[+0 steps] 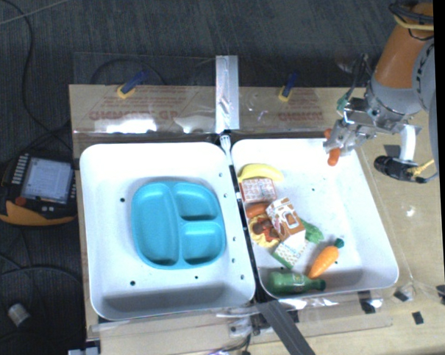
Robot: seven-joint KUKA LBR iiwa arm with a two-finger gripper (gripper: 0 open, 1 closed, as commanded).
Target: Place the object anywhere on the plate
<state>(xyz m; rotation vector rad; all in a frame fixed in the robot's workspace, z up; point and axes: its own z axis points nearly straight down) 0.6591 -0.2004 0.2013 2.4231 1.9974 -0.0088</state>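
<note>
The blue plate is sitting in the left bin, far off to the left of the gripper and a bit lower in the view, and nothing is lying on it yet. Closer to the gripper, still to its left and below it, the toys are being kept in a heap along the left side of the right bin: a banana nearest, little boxes under that, then a carrot and a green toy farthest down. The object for the plate is probably being left in that heap, since nothing is being seen in the gripper. The gripper is being held over the top right corner of the right bin, and whether it is open or shut cannot be told. To do this step well, one toy at the edge of the heap should be picked, like the carrot, because it is lying a little apart. The gripper should be brought straight down over its middle, so the other toys are not being bumped.
</note>
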